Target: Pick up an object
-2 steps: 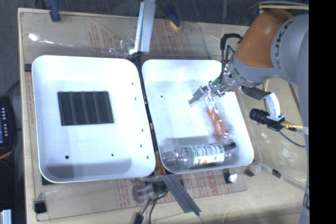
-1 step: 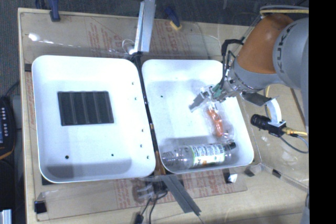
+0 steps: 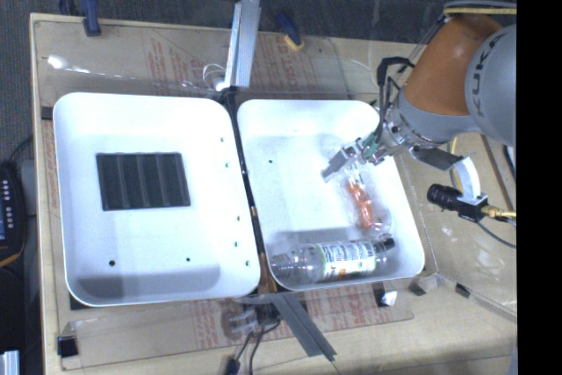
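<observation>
Orange object [image 3: 363,203] lies lengthwise up-down in right bin [image 3: 290,127], beneath fingers [image 3: 338,162].

Two bins sit side by side on the bench [image 3: 457,259]. The left bin [image 3: 79,189] holds a ridged tray [image 3: 142,181] near its middle. In the right bin [image 3: 290,189], a bottle [image 3: 332,259] lies along the near wall, a small packet [image 3: 363,204] just behind it. My claw [image 3: 344,161] hangs over that packet's far end.
</observation>
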`<action>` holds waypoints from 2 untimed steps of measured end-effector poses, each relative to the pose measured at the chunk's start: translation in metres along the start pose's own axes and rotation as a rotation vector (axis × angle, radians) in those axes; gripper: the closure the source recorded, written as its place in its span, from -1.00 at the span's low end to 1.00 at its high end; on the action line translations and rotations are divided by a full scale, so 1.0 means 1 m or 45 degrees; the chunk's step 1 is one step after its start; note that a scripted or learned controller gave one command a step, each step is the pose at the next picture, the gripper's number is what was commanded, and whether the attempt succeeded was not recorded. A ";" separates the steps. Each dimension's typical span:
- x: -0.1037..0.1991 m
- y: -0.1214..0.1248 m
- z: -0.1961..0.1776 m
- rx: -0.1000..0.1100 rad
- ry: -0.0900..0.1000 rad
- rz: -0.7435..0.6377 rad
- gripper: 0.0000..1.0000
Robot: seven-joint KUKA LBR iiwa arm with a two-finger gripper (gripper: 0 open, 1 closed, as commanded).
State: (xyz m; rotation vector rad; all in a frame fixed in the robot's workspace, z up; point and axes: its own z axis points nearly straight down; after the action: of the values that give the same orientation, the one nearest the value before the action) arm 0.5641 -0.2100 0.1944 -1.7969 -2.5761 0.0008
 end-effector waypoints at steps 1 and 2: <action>-0.001 0.007 0.026 0.002 0.003 -0.089 -1.00; 0.000 0.003 0.022 0.005 0.005 -0.112 -1.00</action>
State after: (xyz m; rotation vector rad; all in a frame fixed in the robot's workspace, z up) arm 0.5672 -0.2084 0.1726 -1.6790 -2.6480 0.0017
